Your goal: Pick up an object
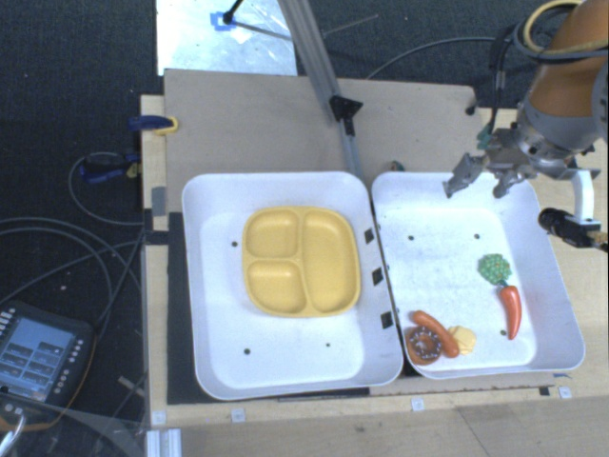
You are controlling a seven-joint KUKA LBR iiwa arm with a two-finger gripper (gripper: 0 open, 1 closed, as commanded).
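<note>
Yellow three-compartment plastic plate [303, 260] lies in the left white bin [205, 350]. Lower right of the frame, in the right white bin [552, 346]: chocolate doughnut [422, 345], red sausage [435, 331], pale yellow piece [463, 338], green broccoli [494, 268], orange-red carrot [511, 309]. Upper right, the jaws [482, 179] hang spread apart with nothing between them, over that bin's far rim.
</note>
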